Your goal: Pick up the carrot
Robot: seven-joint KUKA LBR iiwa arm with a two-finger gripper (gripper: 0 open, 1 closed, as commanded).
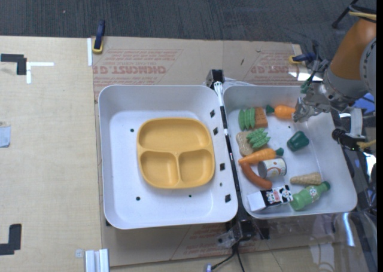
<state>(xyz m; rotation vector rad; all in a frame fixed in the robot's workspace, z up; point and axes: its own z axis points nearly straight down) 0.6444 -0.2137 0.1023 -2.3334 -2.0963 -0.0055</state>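
In the right bin (335, 163) a small orange carrot (283, 110) with a dark green top lies near the back wall. A longer carrot (258, 156) with a green tip lies at a slant in the bin's middle. My gripper (298, 115) hangs low at the small carrot's right end, very close to it or touching it. I see nothing lifted off the bin floor. The grey arm with its orange band (354, 49) comes in from the upper right.
Around the carrots lie a dark green pepper (297, 140), leafy greens (258, 138), a bread slice (243, 143), a red sausage (256, 176), a can (273, 168), a cone (306, 179), a green bottle (310, 195) and a small carton (269, 198). The left bin (114, 163) holds a yellow divided plate (176, 151).
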